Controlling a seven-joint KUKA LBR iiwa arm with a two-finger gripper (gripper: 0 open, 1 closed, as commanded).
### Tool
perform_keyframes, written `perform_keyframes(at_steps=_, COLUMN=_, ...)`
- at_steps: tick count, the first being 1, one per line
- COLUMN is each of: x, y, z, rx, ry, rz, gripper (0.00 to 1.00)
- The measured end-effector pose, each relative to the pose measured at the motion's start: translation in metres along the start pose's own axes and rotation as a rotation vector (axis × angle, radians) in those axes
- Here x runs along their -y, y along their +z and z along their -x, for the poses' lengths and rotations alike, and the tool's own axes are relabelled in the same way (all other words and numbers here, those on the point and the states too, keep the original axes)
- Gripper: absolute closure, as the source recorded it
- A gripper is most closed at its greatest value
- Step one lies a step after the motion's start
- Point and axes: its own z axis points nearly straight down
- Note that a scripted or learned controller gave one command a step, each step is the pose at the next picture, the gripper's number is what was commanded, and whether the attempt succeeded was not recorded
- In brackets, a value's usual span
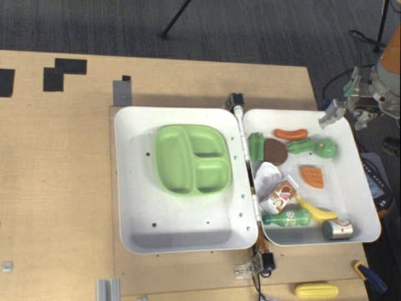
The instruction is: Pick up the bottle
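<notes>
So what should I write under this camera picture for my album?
Robot gripper hovering over the right bin's far corner, the green bottle lying beside a banana near the front.

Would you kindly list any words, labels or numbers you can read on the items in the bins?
None can be read.
Bottle: label with red patch, too blurred.
Can: markings too small.
Snack packet: print blurred.

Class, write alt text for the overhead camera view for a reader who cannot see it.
A green bottle lies on its side near the front of the right bin, among toy food and a can. The left bin holds a green divided tray. The end effector hovers over the right bin's far corner.
</notes>
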Motion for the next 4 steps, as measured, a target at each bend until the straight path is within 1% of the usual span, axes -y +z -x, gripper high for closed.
perform_keyframes(at_steps=1, x=0.021, y=0.034, z=-0.059, rx=-0.001, ry=0.001, rz=-0.001, gripper=0.00)
perform_keyframes(at_steps=2, x=0.018, y=0.082, z=-0.084, rx=-0.002, ry=0.259, rz=-0.003, gripper=0.00)
perform_keyframes(at_steps=3, x=-0.016, y=0.110, z=-0.096, rx=-0.001, ry=0.613, rz=-0.002, gripper=0.00)
perform_keyframes(at_steps=4, x=-0.016, y=0.099, z=-0.096, rx=0.000, ry=0.605, rz=-0.001, gripper=1.00)
